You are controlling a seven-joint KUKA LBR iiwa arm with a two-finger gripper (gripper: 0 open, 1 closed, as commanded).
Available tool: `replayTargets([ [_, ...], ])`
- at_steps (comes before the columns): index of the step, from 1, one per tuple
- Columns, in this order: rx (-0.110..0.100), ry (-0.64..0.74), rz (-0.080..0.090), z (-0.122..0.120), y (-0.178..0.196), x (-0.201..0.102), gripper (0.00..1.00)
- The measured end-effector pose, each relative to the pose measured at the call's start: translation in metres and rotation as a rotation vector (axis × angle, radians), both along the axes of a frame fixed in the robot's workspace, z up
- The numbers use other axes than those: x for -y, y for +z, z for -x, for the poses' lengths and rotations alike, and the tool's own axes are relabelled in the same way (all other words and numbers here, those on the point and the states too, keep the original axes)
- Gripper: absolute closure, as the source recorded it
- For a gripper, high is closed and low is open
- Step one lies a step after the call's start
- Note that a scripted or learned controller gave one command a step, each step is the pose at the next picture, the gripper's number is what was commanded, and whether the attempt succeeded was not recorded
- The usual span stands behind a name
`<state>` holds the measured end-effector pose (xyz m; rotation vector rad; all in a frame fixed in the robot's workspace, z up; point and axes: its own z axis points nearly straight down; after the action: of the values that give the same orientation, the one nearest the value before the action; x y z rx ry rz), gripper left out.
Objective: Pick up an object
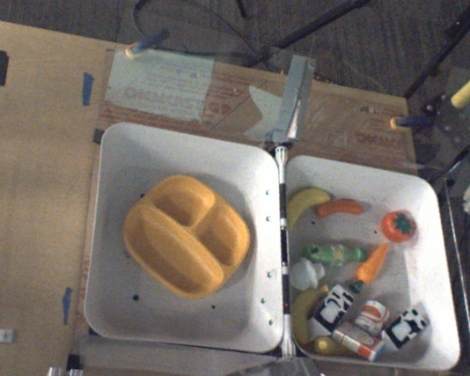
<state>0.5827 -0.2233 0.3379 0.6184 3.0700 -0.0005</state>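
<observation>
1. At the far left, bare tan bench (20,191) with black corner marks and bits of blue tape; plenty of open room out to the left bin's edge.
2. In the left bin (101,294), a yellow-orange divided tray (187,234) lying flat and slightly skewed, near the middle. White floor showing on every side of it, widest along the near and left walls.
3. Along the shared rim (279,235) between the bins, a yellow banana (306,205) close against it at the far end and a second yellow piece (302,314) against it at the near end.
4. In the right bin (445,289), the pickable things: an orange-red sausage shape (340,208) beside the banana, a green bottle (335,254) on its side, a carrot (372,263) tilted, a tomato (398,226) standing apart towards the far right.
5. Along the near wall, a crowded cluster: black-and-white carton (334,306), red-and-white can (371,317), another carton (408,328), close together or touching.
6. Towards the right wall, open white floor.
</observation>
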Motion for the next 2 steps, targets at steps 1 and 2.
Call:
replayTargets([
  [1,-0.006,0.127,-0.001,0.027,-0.114,-0.001,1.0],
  [2,-0.007,0.309,0.0,0.046,-0.12,-0.001,1.0],
])
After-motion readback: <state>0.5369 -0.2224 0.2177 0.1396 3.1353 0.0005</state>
